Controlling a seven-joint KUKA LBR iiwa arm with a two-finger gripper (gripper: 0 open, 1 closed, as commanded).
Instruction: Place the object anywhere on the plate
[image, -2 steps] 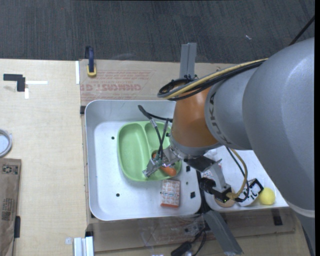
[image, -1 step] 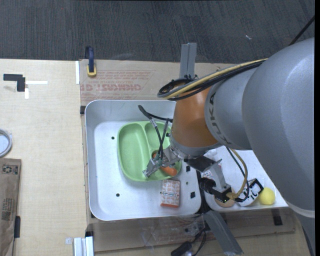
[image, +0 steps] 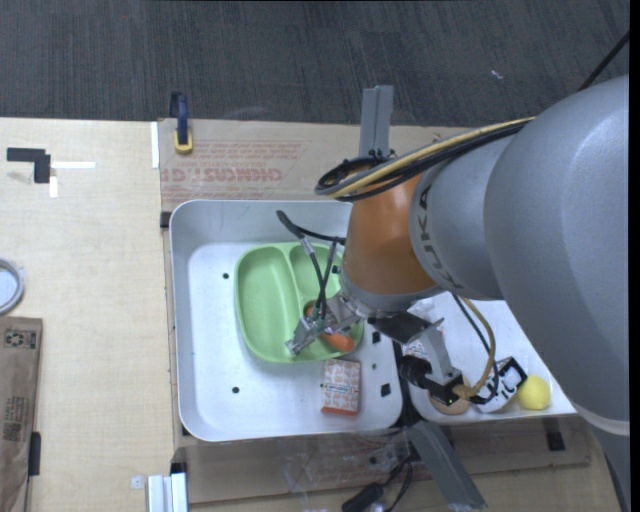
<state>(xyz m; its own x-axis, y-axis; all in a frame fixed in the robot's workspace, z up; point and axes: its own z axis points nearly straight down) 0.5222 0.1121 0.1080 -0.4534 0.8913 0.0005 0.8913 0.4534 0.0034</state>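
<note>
Arm (image: 500, 210), grey and bulky with its orange band (image: 385, 245), reaches in from the right and hangs over the left bin (image: 200, 330), its wrist angled down toward the plate. The gripper (image: 312, 332) sits low over the green plate's (image: 265, 300) near edge, its thin metal fingers (image: 300, 342) pointing down and to the left. An orange object (image: 338, 341) lies just beside the fingers on their right, at the plate's rim, partly under the wrist; whether it is pinched between the fingers or merely lying next to them cannot be told, and the gap between the fingers is hidden by cables and shadow.

Nearer the camera, a small orange-and-white carton (image: 341, 387) lies flat on the bin floor, just below the plate and apart from the gripper. In the right bin (image: 560, 405) a yellow ball-like thing (image: 535, 393) rests near the front edge, beside a small black-and-white item (image: 505, 380).

Farther back, a cardboard sheet (image: 240, 170) with red print lies behind the bins, with a blue-and-yellow clamp (image: 180, 125) at its corner.
</note>
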